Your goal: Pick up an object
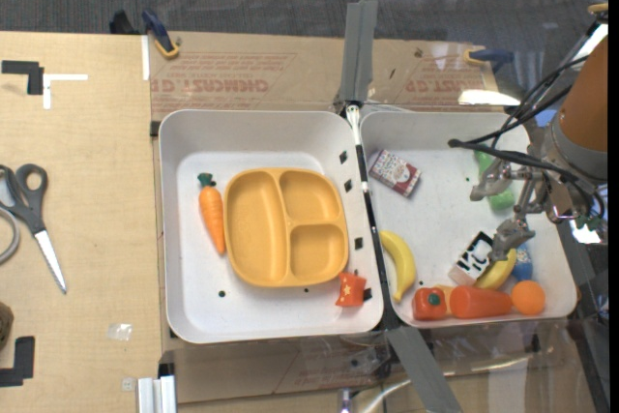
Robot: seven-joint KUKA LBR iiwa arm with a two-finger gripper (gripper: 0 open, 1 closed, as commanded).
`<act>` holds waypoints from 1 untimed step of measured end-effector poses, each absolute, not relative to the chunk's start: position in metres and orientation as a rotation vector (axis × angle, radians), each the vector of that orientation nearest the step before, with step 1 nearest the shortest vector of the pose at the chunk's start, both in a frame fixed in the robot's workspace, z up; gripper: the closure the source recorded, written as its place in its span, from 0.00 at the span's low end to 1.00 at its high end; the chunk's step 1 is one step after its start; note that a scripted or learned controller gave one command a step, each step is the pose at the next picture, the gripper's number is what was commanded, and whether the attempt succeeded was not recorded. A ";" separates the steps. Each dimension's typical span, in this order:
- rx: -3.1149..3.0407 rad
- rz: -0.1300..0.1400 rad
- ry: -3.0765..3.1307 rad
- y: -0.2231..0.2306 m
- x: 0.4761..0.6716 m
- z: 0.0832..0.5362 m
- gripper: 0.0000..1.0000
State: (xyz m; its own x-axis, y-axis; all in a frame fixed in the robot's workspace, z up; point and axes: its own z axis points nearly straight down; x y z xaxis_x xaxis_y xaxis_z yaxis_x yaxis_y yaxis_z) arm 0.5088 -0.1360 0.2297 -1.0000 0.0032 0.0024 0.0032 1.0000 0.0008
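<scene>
Camera view, looking down at a slant on 2 shallow white bins set side by side on the bench.

Left bin [172,237], centre of the frame: a yellow plastic plate with 3 compartments [287,225] lies in the middle. A toy orange carrot with a green top [212,212] lies just beside the plate's left edge, lengthwise. A small red-orange toy piece [351,290] sits at the plate's lower right corner, near the wall between the bins.

Right bin [437,208], right of the frame: a small red-and-white printed packet [394,172] lies in the upper left part. A yellow toy banana [399,263] lies along the left wall. Along the lower wall stand, from left to right, a red toy tomato with a green stalk [430,303], an orange cylinder lying on its side [480,302] and an orange ball [529,297]. A black-and-white printed card [474,255] lies above them, touching a second yellow banana-shaped piece [495,272] with a small blue object [521,258] beside it. A green object [500,198] lies near the right side, partly hidden by the metal parts of the arm.

The grey arm with the orange band [588,102] enters at the right edge, cables trailing. Its two-finger gripper [511,235] hangs low over the right part of the right bin, just above the second banana piece; whether the fingers are wide or narrow cannot be told.

On the bench at the far left lie grey-handled scissors [37,218].
</scene>
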 end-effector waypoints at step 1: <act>-0.303 0.001 -3.129 -0.156 0.589 0.091 0.00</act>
